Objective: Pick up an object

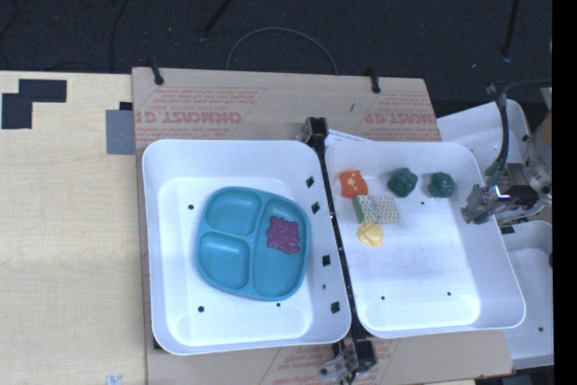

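Pale wooden surface [63, 221] carries two white bins, the right bin [451, 302] holding an orange block [352, 183], two dark green lumps and a yellow piece [370, 234], while the gripper [482, 203], grasp indiscernible, hovers at its right rim.

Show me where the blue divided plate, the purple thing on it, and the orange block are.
blue divided plate [225, 248]: camera view, left compartment floor.
purple thing [284, 235]: camera view, its middle.
orange block [352, 184]: camera view, top face.

Plate [236, 259] in left bin [171, 221]
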### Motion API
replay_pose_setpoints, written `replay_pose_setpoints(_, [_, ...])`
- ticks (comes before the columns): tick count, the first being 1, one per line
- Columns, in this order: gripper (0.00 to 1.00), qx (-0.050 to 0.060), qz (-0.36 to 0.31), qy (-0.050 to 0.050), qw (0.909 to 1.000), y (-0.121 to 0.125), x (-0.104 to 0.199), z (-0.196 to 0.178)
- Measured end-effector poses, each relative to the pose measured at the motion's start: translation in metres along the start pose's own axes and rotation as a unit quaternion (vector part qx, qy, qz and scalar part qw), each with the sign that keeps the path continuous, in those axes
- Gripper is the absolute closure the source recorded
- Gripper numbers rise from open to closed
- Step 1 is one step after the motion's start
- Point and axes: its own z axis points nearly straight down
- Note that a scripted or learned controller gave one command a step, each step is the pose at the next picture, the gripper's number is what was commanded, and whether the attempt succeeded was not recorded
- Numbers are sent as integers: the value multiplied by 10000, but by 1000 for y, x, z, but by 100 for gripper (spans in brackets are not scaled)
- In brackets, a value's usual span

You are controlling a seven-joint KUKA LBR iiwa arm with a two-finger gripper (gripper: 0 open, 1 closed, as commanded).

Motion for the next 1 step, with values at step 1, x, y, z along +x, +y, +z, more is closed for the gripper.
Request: replay_pose_setpoints(1, [100,41,-10,20,10000,-6,50,11])
